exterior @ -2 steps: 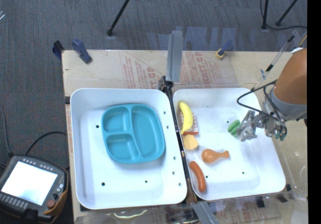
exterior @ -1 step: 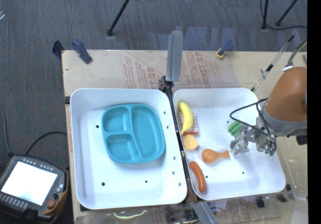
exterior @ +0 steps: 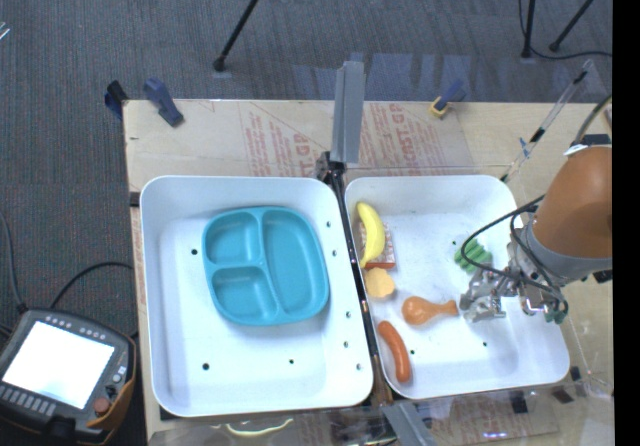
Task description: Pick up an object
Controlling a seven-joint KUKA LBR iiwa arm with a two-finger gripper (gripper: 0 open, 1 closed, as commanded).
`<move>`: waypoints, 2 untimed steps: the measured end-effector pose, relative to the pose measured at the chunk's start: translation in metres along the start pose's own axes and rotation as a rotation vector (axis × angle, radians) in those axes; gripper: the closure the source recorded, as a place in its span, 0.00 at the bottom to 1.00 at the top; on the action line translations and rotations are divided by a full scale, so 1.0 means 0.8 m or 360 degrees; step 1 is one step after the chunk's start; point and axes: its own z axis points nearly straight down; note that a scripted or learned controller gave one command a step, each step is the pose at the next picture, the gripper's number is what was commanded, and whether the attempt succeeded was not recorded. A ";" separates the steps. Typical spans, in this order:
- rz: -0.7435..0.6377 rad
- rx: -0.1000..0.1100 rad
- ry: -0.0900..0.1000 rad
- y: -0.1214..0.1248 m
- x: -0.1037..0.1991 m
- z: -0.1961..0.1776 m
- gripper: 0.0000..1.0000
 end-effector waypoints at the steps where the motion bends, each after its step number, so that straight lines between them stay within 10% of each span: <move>1: 0.0434 0.0000 0.0000 -0.015 0.064 -0.047 1.00; 2: 0.1281 0.0002 0.0007 0.002 0.067 -0.031 1.00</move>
